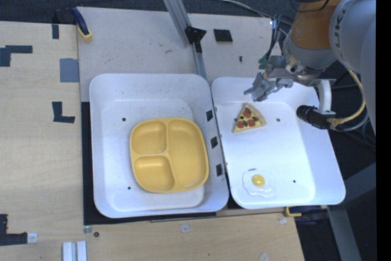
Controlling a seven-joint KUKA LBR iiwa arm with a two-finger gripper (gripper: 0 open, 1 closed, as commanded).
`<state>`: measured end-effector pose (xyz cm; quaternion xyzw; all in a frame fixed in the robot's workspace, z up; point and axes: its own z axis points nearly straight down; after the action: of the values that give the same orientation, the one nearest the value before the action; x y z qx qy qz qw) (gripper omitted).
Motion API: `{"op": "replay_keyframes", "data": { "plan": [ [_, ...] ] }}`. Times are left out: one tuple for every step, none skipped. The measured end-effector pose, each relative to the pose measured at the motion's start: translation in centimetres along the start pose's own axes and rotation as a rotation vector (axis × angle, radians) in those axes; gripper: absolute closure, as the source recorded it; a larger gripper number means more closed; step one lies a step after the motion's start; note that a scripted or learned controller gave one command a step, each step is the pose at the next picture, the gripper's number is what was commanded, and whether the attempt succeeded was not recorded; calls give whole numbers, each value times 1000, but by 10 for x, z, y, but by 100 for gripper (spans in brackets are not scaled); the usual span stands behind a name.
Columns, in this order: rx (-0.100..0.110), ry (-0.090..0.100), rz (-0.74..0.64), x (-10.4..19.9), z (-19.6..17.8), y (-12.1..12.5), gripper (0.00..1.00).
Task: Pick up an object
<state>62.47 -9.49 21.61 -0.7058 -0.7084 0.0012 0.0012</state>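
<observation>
1. The yellow divided plate (169, 154) lies in the left bin (104, 101), well left of the pizza slice, and is not in the pincer's way.
2. The toy pizza slice (248, 118) lies flat near the upper middle of the right bin (317, 156). It looks like the likeliest thing to pick.
3. The fried egg toy (257, 183) sits below the pizza slice, near the same bin's front rim, well apart from the slice.
4. The pincer (261, 90) hangs just above and right of the pizza slice, at the bin's far edge; I cannot tell how it is set.
5. Risk, as I judge it: the slice is thin and flat, so a descent slightly off centre could slide over it, push it along the floor, or close on nothing.
</observation>
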Motion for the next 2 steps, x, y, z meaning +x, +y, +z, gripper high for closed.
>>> {"op": "replay_keyframes", "data": {
  "plan": [
    [1,1,-1,52,9,-26,100],
    [0,2,-2,99,3,-37,100]
  ]
}}
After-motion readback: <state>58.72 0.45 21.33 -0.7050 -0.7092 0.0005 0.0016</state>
